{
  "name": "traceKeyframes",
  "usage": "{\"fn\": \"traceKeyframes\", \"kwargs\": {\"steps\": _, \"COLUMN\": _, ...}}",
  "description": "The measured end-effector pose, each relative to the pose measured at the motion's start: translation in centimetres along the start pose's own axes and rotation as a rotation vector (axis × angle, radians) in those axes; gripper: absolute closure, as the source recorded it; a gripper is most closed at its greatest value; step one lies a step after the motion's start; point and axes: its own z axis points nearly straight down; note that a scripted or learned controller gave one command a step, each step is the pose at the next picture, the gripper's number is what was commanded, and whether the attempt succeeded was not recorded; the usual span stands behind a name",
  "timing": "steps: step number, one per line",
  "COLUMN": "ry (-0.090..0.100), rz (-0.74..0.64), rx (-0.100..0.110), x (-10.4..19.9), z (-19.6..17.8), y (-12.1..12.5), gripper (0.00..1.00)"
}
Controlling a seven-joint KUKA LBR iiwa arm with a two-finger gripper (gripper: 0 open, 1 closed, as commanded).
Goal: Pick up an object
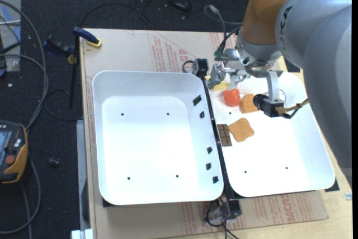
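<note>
We see the gripper (224, 76) low over the far left corner of the right bin (291, 176); we cannot tell its state. A red object (232, 97) lies just beside it, an orange block (241, 129) nearer us.
</note>
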Motion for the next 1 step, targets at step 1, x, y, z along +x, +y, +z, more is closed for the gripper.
{"fn": "traceKeyframes", "kwargs": {"steps": 1, "ry": 0.0, "rz": 0.002, "rx": 0.009, "x": 5.97, "z": -0.91, "y": 0.54, "gripper": 1.0}}
